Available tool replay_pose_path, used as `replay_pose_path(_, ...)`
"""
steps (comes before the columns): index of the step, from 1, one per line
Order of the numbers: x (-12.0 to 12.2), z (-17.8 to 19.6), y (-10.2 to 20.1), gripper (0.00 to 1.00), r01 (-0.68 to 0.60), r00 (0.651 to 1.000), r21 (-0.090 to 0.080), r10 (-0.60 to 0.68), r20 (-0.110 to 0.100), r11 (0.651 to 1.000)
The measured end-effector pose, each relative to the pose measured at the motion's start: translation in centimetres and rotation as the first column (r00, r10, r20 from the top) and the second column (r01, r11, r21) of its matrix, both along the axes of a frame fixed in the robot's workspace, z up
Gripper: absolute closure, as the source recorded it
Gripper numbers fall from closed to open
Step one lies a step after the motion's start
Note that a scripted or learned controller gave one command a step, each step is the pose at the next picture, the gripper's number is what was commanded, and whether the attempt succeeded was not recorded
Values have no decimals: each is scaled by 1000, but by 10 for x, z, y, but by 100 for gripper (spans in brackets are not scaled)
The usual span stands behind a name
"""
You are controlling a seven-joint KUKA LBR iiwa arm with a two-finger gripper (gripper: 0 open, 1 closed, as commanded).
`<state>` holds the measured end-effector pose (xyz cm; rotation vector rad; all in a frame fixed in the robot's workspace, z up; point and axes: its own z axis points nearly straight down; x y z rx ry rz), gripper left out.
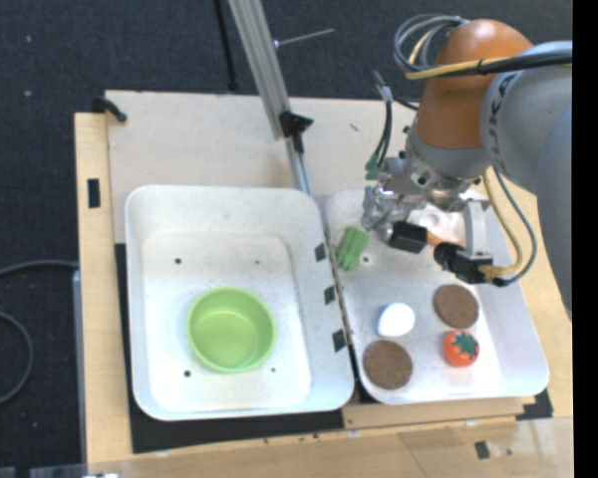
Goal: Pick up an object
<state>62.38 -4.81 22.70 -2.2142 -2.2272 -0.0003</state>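
Five objects lie in the right bin, gripper low at the far end; finger state cannot be determined.

Landmark: white ball. Green block lies beyond it, just beside the gripper; no object is visible between the fingers. Brown discs sit nearer and to its right; the tomato toy sits right-front. Judged step: approach. Next: centre over the block, then descend.

Tool poised over the right bin, far end. Just below-left of it: a green object. Farther toward the near end: white ball, two brown discs, red tomato. Left bin: green bowl.
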Motion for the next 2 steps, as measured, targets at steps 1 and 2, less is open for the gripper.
replay_pose_path(1, -11, 14, 55, 100, -2, 1000, 2, 2, 1, 1000)
replay_pose_path(2, -22, 6, 102, 100, -1, 1000, 0, 1, 0, 1000)
